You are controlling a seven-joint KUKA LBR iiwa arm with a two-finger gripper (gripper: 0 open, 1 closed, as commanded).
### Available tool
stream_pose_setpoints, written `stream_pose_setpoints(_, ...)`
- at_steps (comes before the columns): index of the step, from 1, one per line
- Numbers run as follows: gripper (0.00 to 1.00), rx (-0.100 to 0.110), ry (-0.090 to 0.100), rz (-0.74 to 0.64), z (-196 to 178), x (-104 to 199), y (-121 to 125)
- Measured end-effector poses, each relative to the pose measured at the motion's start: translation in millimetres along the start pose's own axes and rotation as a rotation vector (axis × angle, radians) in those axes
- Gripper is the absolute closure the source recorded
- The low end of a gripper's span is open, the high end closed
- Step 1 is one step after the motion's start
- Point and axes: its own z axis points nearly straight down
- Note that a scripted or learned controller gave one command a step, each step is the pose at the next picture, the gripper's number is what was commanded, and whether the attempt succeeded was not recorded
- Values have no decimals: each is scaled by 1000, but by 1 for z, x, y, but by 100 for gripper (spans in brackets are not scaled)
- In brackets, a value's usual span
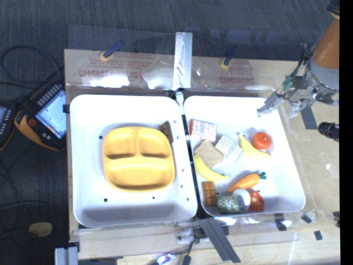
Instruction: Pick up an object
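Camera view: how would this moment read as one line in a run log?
tool: above right bin's far right corner | holding: nothing seen | tomato, carrot: in bin

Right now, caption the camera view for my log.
Gripper over the right bin's upper rim; toy food inside, yellow tray in the left bin.

Glossy white plastic bins point(127, 106), a seemingly matt yellow plastic tray point(139, 158), dark carpet point(165, 7).
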Motion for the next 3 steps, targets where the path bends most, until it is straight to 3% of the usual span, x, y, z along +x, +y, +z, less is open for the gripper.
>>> stream_pose_setpoints(1,0,-5,4,54,139,10,-19)
stream_pose_setpoints(2,100,-6,2,54,129,9,-19)
stream_pose_setpoints(3,100,0,-2,56,7,60,16)
